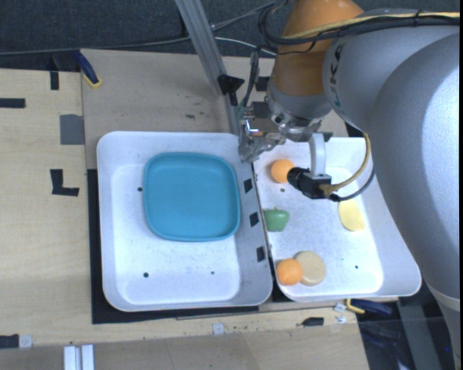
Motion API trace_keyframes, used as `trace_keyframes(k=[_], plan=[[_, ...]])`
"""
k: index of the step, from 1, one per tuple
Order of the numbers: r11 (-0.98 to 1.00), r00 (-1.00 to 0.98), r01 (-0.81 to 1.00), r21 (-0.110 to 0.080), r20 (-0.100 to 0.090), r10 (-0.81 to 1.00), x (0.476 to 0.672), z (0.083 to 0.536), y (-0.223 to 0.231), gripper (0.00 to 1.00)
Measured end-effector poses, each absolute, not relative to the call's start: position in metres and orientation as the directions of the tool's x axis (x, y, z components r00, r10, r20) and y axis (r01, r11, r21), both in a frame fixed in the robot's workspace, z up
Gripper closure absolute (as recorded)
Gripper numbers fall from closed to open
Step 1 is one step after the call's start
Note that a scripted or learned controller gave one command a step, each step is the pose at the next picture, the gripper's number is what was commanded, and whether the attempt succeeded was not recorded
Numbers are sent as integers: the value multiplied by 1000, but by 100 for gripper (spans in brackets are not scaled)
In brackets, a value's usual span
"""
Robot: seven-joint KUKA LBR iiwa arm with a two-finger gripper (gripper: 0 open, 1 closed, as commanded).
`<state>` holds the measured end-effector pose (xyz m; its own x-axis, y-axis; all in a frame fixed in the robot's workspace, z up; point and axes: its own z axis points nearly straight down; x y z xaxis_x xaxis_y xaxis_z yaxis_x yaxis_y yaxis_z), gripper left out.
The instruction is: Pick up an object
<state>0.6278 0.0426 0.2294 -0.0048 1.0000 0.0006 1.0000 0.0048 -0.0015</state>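
The grey arm (pixel 401 122) with its orange band (pixel 316 37) reaches in from the right and hangs over the far end of the right bin (pixel 370 280), near the divider between the two bins. Its gripper (pixel 282 141) sits low above that bin's back corner, close to the rim, and whether it is wide, narrow or holding anything cannot be told from this view, since the wrist and cabling cover it. Just beside and slightly nearer than the gripper lies a small orange ball (pixel 280 170), resting on the bin floor and touching a black fitting (pixel 309 183) that hangs off the wrist on a yellow cable. Further toward the near side, a green object (pixel 276 220) lies against the divider wall. A pale yellow, banana-like piece (pixel 352 216) lies toward the right side of the same bin, well apart from the green one. At the near end, a second orange ball (pixel 288 272) touches a beige round object (pixel 311 268), the two sitting side by side. The left bin (pixel 123 276) holds a blue square plate (pixel 191 196), lying flat toward its far half. Both bins rest on a wooden bench (pixel 31 206) marked with dark tape pieces.
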Motion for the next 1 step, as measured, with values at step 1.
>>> trace_keyframes(k=[1], plan=[[4,-4,1000,-1,1,1000,630,221,96,100]])
